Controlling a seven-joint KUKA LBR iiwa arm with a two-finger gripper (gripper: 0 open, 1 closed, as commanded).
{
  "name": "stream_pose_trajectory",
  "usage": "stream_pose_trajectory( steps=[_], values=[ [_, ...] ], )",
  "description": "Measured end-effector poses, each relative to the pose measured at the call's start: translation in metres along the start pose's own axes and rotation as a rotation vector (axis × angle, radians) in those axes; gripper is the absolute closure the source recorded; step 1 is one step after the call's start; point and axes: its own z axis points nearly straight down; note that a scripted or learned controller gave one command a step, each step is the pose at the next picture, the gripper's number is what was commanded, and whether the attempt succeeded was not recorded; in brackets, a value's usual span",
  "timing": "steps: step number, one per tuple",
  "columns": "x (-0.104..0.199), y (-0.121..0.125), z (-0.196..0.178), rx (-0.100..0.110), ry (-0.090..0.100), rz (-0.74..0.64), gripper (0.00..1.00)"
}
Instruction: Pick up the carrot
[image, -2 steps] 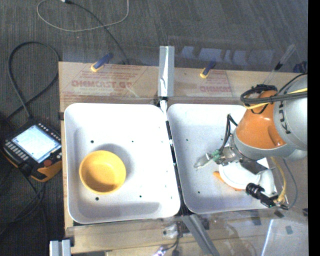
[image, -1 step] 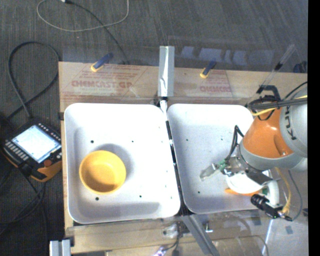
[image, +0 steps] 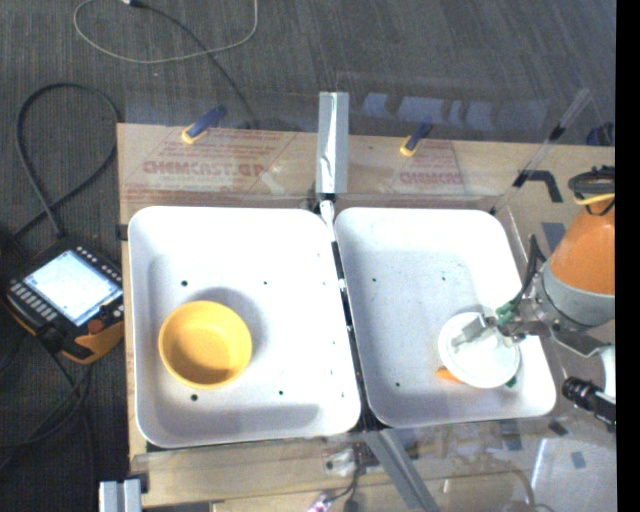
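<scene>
Orange shows as a small sliver at the lower left edge of a white plate (image: 480, 352) in the right bin (image: 420, 260); that sliver looks like the carrot (image: 444, 375), mostly hidden under the plate, in the lower right of the frame. The pincer (image: 492, 325) sits over the plate's upper part, reaching in from the right on the grey arm (image: 585, 270) with its orange band. I cannot tell whether the pincer is spread or pressed together, and nothing can be made out between its tips. The left bin (image: 230, 240) holds a yellow bowl (image: 205, 343) in its lower left part, upright and well apart from the plate. A handheld screen (image: 65, 290) lies off the tabletop (image: 250, 165) at the left edge of the frame.
</scene>
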Motion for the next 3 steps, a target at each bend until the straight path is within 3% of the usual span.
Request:
stream_pose_trajectory(
  steps=[1,2,3],
  values=[
    [0.043,0.011,0.036,-0.022,-0.010,-0.060,0.00],
    [0.067,0.007,0.033,-0.002,-0.001,-0.400,0.00],
    [0.036,0.004,-0.043,0.001,-0.001,-0.041,0.00]
  ],
)
